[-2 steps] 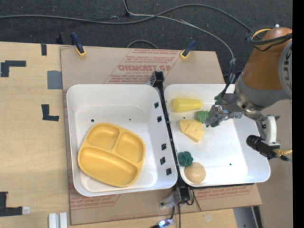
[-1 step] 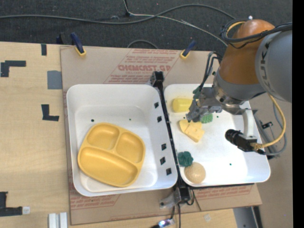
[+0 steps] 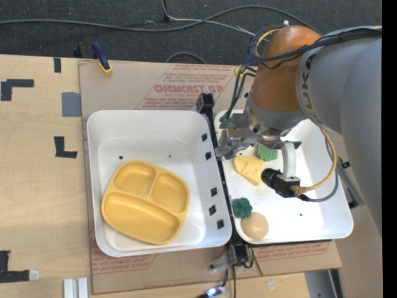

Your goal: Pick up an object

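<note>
Yellow divided plate, white bins, dark green toy.

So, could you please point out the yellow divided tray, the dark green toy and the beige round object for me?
yellow divided tray (image 3: pixel 145 202): camera view, its central ridge.
dark green toy (image 3: pixel 241 207): camera view, its bumpy top.
beige round object (image 3: pixel 254 226): camera view, its domed middle.

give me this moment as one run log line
arm: over right bin | gripper: above yellow wedge | held: nothing seen | left bin: yellow tray
</note>
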Robot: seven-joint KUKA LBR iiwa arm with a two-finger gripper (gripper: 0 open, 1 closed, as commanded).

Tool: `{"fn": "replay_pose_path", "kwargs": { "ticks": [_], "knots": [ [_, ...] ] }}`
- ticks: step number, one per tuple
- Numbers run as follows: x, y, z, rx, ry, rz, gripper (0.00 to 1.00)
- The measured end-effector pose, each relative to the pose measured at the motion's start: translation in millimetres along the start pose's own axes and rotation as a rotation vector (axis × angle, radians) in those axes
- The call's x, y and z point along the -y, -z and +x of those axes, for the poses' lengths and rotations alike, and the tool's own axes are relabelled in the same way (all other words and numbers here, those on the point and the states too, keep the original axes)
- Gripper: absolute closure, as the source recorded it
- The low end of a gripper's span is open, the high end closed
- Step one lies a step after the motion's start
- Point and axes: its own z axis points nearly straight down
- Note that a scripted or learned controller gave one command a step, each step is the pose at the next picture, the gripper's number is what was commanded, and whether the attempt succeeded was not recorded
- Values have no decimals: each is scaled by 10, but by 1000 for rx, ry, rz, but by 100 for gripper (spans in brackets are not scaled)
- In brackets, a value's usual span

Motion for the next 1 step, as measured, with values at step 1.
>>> {"fn": "replay_pose_path", "kwargs": {
  "ticks": [1],
  "knots": [
    [-52,-97,595,0,1,0,100]
  ]
}}
